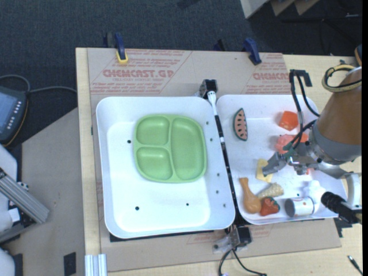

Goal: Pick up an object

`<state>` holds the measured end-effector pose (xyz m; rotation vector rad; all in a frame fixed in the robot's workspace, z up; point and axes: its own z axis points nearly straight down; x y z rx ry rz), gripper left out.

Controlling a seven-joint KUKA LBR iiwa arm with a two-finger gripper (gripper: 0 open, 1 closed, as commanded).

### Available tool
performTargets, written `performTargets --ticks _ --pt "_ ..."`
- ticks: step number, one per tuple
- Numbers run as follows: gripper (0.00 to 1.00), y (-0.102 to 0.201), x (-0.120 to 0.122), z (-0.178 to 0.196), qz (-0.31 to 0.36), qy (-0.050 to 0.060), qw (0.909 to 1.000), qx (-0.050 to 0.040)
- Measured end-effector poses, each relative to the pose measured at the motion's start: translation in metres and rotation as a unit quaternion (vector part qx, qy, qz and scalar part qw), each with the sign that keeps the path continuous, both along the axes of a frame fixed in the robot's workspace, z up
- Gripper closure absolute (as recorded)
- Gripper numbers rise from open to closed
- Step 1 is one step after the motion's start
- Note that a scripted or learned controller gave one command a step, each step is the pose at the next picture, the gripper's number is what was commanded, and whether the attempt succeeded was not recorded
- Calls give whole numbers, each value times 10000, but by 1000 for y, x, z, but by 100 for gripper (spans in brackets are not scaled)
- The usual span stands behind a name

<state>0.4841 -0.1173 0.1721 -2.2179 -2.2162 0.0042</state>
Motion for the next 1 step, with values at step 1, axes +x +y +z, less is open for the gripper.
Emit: performTargets --ticks 1 --pt "0 3 -3 -63 0 2 10000 2"
